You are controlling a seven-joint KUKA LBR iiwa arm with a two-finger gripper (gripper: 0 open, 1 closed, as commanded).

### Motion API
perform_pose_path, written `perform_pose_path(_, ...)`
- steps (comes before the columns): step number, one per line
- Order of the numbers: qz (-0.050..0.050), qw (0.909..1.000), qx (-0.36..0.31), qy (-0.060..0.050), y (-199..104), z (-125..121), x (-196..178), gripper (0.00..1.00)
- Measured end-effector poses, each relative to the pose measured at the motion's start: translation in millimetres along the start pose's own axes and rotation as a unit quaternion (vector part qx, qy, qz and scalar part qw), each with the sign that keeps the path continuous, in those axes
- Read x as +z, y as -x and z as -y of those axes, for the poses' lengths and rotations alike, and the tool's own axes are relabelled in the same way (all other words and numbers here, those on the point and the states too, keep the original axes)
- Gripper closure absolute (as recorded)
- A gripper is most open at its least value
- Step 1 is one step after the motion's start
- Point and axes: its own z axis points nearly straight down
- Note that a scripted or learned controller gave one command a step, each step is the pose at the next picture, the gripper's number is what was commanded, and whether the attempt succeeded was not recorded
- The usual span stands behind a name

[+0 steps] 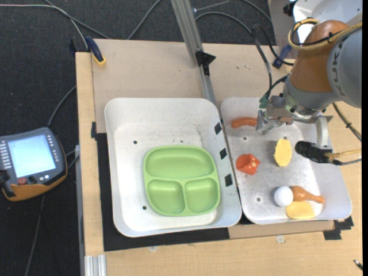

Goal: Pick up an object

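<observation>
A small orange carrot (pixel 244 122) lies flat in the right bin (pixel 339 207). The gripper (pixel 265 123) hangs just right of the carrot. I cannot tell its state.

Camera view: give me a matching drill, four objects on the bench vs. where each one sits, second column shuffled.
Things:
1. green divided plate
2. white ball
3. red piece
4. orange carrot-shaped toy

Places:
A. right bin, near its front edge, beside the drumstick-shaped toy
B. right bin, at the back, just left of the gripper
C. left bin, lying flat in the middle
D. right bin, close to the wall shared with the left bin, about halfway along it

Pairs: 1-C, 2-A, 3-D, 4-B
</observation>
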Motion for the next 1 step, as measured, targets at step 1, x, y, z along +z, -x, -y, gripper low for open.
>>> perform_pose_path(1,0.000,1.0000,0.000,0.001,0.0,-2.2,-53.3,1.00)
